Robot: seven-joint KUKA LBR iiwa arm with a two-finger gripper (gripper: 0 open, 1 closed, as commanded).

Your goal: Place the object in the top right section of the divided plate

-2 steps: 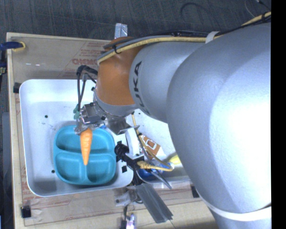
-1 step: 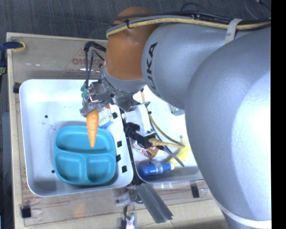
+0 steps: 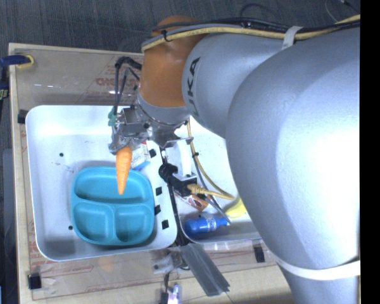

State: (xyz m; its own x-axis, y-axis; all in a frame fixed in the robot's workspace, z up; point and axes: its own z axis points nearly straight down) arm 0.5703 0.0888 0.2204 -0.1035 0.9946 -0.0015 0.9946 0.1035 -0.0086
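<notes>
An orange carrot point(image 3: 122, 169) hangs point-down from my gripper point(image 3: 124, 143), whose fingers are shut on its upper end. The carrot's tip hovers over the large rear section of the blue divided plate point(image 3: 88, 223), which lies in the left white bin point(image 3: 44, 170). The plate has one wide section at the back and two smaller ones at the front. The grey arm with its orange band reaches in from the right and hides much of the right bin.
In the right bin point(image 3: 240, 236) lie a blue bottle-like object point(image 3: 204, 225), a yellow item point(image 3: 239, 208) and a small brown-orange piece point(image 3: 196, 201). Black clips mark the divider between the bins. Open floor of the left bin lies left of the plate.
</notes>
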